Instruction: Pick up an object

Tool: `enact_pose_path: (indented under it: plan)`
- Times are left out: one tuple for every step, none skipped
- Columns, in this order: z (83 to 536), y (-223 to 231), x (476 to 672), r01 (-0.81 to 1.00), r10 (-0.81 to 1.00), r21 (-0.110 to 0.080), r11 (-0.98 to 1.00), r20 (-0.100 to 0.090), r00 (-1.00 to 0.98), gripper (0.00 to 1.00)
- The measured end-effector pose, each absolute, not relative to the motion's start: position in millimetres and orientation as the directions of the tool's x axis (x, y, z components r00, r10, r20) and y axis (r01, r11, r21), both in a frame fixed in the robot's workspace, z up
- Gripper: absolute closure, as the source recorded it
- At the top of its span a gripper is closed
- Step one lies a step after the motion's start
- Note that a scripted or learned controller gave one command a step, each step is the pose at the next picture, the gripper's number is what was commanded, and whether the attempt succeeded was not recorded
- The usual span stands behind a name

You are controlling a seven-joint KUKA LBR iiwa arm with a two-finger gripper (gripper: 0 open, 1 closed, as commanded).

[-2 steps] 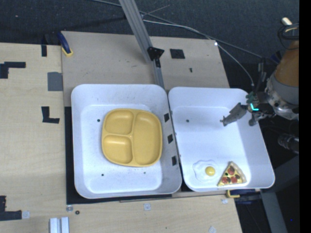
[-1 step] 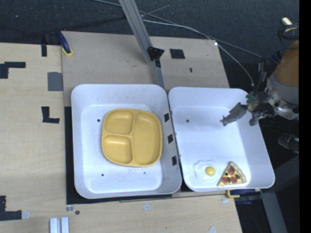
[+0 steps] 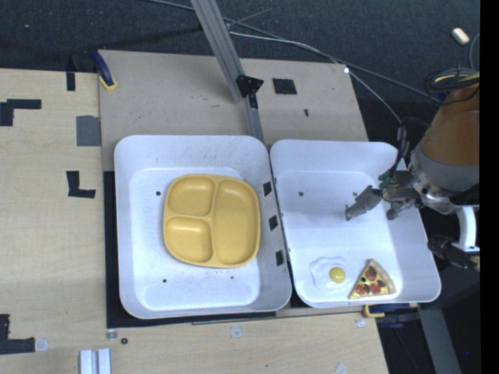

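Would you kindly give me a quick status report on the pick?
Gripper above right bin, holding nothing. Fried egg and pizza slice untouched near front edge. Nothing in the way.

A blue-and-yellow clamp (image 3: 104, 72) grips the wooden bench (image 3: 47, 209) at eleven o'clock. A grey metal pole (image 3: 218, 33) slants from twelve o'clock. Black tape patches (image 3: 284, 86) and thin cables (image 3: 366, 84) lie beyond the bins.
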State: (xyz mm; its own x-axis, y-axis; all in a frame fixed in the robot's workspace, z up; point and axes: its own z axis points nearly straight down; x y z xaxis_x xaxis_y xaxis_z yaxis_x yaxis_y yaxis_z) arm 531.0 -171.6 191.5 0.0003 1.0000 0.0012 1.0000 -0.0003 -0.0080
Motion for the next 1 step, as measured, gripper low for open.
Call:
enact_pose_path:
  plan:
    - [129.6,-162.9,530.7,1.0,1.0,-0.008,0.001,0.002,-0.001,0.0]
